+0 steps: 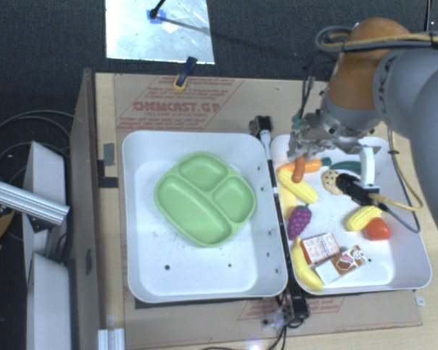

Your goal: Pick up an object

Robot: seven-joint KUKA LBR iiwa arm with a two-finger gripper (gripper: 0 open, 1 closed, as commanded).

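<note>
End effector (304, 152) is down right over the hot dog (299, 169), grip hard to tell; probably nothing lifted yet.

One camera sits high above the tabletop (168, 97) and looks down at a slant. It sees both white bins (142, 217) whole. The arm (401, 71) comes in from the right.

Robotics lab (cardboard-topped bench (182, 100); cables (14, 141))
</note>
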